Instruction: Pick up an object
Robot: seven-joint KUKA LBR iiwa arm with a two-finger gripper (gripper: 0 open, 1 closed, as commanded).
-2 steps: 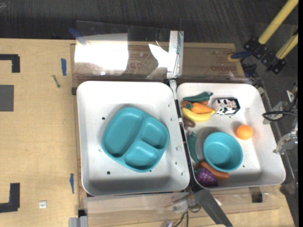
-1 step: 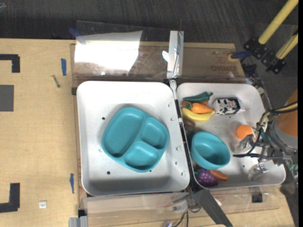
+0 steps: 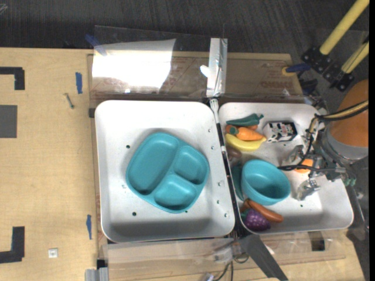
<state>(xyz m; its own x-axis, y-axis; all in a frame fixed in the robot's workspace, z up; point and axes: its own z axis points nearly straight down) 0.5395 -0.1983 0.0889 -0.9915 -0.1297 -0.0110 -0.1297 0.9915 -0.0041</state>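
Camera view, looking down at a slant on both bins. Objects for picking lie in the right bin (image 3: 334,212): a teal bowl (image 3: 265,182) near its middle; a yellow banana (image 3: 241,143) with an orange carrot (image 3: 251,134) resting on it, and a dark green piece (image 3: 246,121) just behind them, all toward the far left corner; a purple grape cluster (image 3: 255,219) touching a brown-orange sausage-like piece (image 3: 265,211) at the near edge, just below the bowl. A small white-and-black item (image 3: 281,130) lies by the far wall (too small to identify). My claw (image 3: 309,170) sits low over the right part of this bin, just right of the bowl; whether it is open or closed I cannot tell, and nothing is visibly held. An orange scrap (image 3: 302,168) shows beside it. The left bin (image 3: 111,127) holds a teal divided plate (image 3: 167,171), three compartments, lying flat.
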